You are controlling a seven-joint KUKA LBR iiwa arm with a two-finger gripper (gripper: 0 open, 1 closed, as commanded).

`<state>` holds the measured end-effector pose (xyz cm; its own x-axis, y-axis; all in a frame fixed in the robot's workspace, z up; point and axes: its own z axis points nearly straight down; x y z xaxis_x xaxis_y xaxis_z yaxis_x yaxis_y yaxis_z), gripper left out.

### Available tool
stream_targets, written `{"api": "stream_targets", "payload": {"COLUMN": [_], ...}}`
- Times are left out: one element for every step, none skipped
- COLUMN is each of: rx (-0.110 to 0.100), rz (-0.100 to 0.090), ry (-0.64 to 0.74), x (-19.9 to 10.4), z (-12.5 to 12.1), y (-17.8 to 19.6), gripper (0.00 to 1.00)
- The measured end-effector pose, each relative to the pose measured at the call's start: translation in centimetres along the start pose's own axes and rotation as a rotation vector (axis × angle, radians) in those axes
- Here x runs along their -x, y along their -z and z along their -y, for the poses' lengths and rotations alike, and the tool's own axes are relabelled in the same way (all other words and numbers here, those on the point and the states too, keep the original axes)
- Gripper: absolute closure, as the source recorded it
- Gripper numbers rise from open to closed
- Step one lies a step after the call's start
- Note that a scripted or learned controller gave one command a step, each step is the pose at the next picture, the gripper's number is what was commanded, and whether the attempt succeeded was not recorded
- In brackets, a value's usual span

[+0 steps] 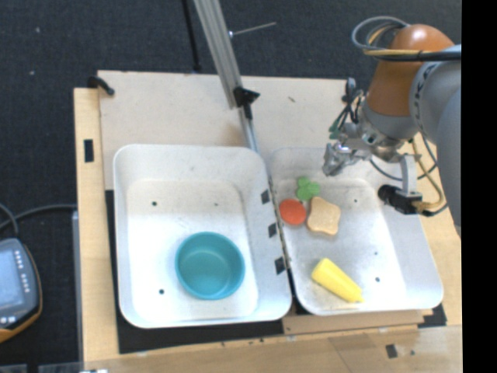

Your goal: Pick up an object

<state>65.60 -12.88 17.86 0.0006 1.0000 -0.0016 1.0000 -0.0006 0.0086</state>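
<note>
While the arm leans in from the right of the frame, the pincer (pixel 335 162) hangs over the upper rim of the right bin (pixel 404 282), just above and to the right of a small cluster of toy food. Whether it is released or clenched I cannot tell from this slant; nothing shows in its grasp, and it looks clear of every piece. Closest to it is the green piece (pixel 307 187), small and lumpy, touching or nearly touching the red round piece (pixel 292 211) and the tan bread-like piece (pixel 324 217) just below it, in the upper left part of that bin. All three look like light, stiff toy pieces, probably smooth and a bit slippery, so crowding is the trouble: a squeeze on one could nudge its neighbours. By my reckoning the yellow piece (pixel 336 279), lying alone lower in the bin, is the easier take, gripped across its narrow middle. Over in the left bin (pixel 140 169) sits a teal bowl (pixel 210 265), best caught by its rim.
</note>
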Motion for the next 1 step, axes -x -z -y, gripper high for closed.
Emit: {"api": "stream_targets", "payload": {"rx": [0.0], "rz": [0.0], "ry": [0.004], "x": [-0.74], "z": [-0.78], "y": [5.63], "gripper": [1.0]}}
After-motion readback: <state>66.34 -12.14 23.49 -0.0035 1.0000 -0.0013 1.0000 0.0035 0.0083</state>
